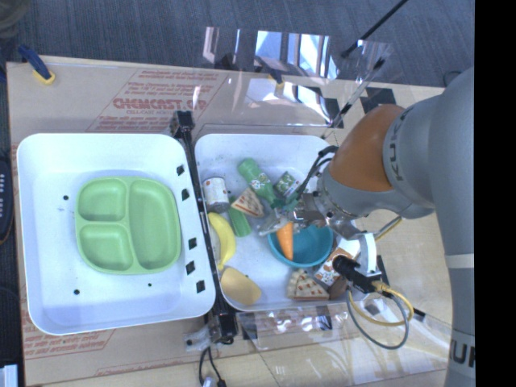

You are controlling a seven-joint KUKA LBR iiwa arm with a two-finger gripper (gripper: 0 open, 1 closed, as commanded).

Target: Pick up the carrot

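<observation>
From the fixed overhead camera, the right bin (pixel 211 153) was crowded, with little open floor between its things, while the left bin (pixel 32 216) held one green divided plate (pixel 129 222) with white margin all round. The claw (pixel 292 214) sat low at the middle of the right bin, just above the carrot (pixel 285 240), which leaned over the near rim of a blue bowl (pixel 310 248). Whether the claw stood wide or narrow I could not tell (the wrist hid it). Around them lay one banana (pixel 222 236), one green bottle (pixel 251 172), one small can (pixel 214 190) and two sandwich wedges (pixel 248 204). The tan worktop (pixel 121 95) lay on grey carpet (pixel 121 14).
</observation>
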